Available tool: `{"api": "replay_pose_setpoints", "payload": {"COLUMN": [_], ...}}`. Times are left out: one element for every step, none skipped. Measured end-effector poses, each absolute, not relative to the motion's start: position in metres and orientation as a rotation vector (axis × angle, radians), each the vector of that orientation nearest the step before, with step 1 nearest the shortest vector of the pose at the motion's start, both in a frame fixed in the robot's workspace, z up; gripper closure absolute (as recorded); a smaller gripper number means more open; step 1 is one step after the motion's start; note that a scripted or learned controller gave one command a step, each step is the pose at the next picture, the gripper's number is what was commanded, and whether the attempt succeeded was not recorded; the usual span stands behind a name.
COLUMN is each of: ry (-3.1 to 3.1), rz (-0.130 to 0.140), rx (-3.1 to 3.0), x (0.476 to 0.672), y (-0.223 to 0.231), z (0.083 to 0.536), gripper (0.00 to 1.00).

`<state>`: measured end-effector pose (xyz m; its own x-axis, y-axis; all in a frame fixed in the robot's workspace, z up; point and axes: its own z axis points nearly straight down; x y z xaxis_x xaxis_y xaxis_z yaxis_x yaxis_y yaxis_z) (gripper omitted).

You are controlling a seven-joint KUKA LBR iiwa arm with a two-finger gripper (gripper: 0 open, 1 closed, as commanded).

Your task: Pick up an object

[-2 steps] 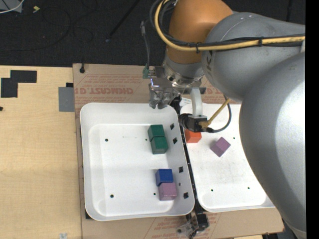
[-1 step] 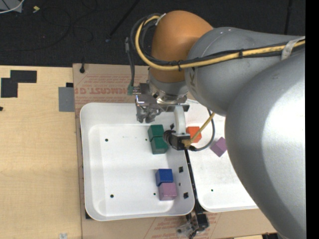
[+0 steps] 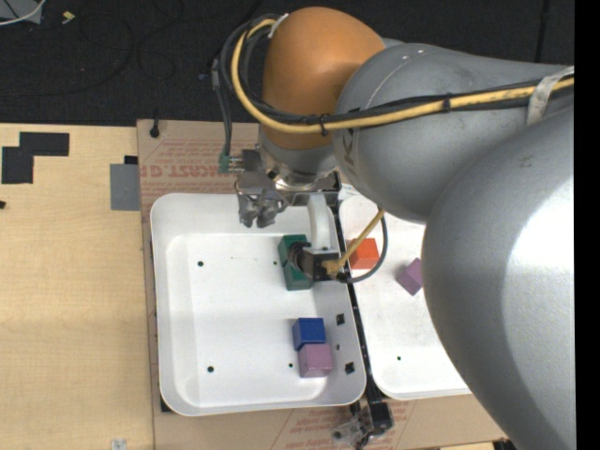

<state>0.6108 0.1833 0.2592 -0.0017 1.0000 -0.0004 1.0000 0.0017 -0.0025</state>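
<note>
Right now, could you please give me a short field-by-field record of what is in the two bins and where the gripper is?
left bin: green object, blue block, pink block
blue and pink blocks: touching, blue farther from the camera
green object: near the divider side of the left bin
right bin: orange block, purple block
gripper: over the far part of the left bin, nothing seen between its fingers
arm: reaches in from the right, covering much of the right bin
</note>
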Motion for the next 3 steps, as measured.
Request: {"api": "replay_pose_setpoints", "payload": {"ry": [-2.227, -2.223, -2.221], "rz": [0.003, -0.001, 0.01], "rx": [-2.216, -2.22, -2.218], "x": [0.629, 0.644, 0.638], "y": [0.196, 0.212, 0.232], "z": [0.259, 0.288, 0.241], "gripper": [1.0, 1.0, 1.0]}}
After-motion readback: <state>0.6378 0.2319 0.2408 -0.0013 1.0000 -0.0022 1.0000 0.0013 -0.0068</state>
